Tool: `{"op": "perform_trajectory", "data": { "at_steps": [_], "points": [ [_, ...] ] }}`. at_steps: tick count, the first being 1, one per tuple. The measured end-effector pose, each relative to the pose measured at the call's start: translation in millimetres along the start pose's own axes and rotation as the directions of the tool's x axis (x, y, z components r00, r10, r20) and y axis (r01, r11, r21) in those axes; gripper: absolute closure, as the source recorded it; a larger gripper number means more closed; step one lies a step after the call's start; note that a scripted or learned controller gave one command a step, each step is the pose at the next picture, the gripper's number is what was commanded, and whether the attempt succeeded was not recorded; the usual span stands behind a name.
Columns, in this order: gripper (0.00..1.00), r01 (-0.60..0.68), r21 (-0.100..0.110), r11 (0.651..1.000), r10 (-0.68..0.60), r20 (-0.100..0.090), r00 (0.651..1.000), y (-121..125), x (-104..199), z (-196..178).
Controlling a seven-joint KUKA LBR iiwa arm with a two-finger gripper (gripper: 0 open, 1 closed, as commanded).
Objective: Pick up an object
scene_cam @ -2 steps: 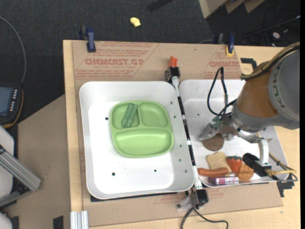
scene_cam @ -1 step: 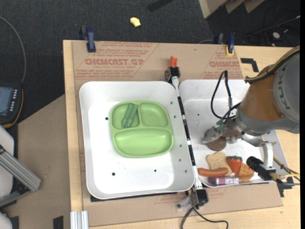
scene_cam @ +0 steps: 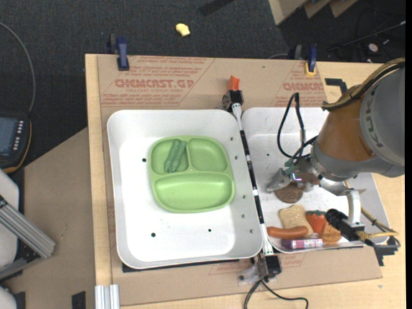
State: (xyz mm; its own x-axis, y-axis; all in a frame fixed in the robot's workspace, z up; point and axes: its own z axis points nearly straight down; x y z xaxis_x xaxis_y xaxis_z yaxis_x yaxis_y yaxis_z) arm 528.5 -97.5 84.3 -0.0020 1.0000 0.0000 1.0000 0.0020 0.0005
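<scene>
My gripper (scene_cam: 288, 177) hangs low in the right bin (scene_cam: 267, 131), near its left wall. It is right over a dark brown round patty (scene_cam: 291, 192) and partly hides it; whether they touch I cannot tell. Just in front of the patty lie a slice of toast (scene_cam: 294, 215), a reddish sausage (scene_cam: 287, 232), a red piece (scene_cam: 316, 223), an orange piece (scene_cam: 331, 235) and a pink stick (scene_cam: 301, 243), crowded in the bin's near corner.
The left bin (scene_cam: 129, 192) holds a green divided plate (scene_cam: 191, 195) with a green pickle (scene_cam: 174, 156) in its back left compartment. A ridge (scene_cam: 248, 172) separates the two bins. The arm's orange band and cables span the right bin's back half.
</scene>
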Motion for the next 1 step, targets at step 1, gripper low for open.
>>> {"op": "perform_trajectory", "data": {
  "at_steps": [1],
  "points": [
    [1.0, -0.002, -0.003, 1.0, 0.002, 0.001, 1.0, 0.6, -0.8, -10.6]
  ]
}}
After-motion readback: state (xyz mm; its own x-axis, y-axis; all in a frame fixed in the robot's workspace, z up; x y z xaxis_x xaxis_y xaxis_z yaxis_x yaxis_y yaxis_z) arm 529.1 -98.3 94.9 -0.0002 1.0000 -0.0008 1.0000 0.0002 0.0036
